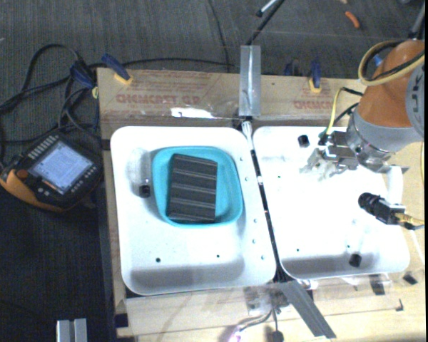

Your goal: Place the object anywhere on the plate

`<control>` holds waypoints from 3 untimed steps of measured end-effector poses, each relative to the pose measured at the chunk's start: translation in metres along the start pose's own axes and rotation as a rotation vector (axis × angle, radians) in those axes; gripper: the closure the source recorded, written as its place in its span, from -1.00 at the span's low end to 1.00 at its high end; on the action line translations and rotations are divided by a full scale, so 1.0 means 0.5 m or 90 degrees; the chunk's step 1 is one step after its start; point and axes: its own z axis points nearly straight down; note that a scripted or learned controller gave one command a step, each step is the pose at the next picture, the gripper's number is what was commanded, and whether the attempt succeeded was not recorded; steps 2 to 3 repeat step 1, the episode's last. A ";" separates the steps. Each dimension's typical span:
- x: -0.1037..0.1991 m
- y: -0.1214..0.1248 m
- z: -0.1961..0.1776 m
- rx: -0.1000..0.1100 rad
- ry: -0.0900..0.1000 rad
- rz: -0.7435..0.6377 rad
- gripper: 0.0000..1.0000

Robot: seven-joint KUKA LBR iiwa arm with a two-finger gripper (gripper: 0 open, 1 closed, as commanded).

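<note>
Dark grey carpet is covering the floor around a wooden bench, where black cables are trailing toward a handheld control pendant with its screen glowing. Blue clamps are gripping the bench's far edge, and a metal post is standing at its middle.
</note>
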 end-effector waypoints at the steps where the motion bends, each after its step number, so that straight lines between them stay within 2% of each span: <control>1: 0.000 0.000 0.000 0.000 0.000 0.000 -1.00; 3: 0.000 0.000 0.000 0.000 0.000 0.000 -1.00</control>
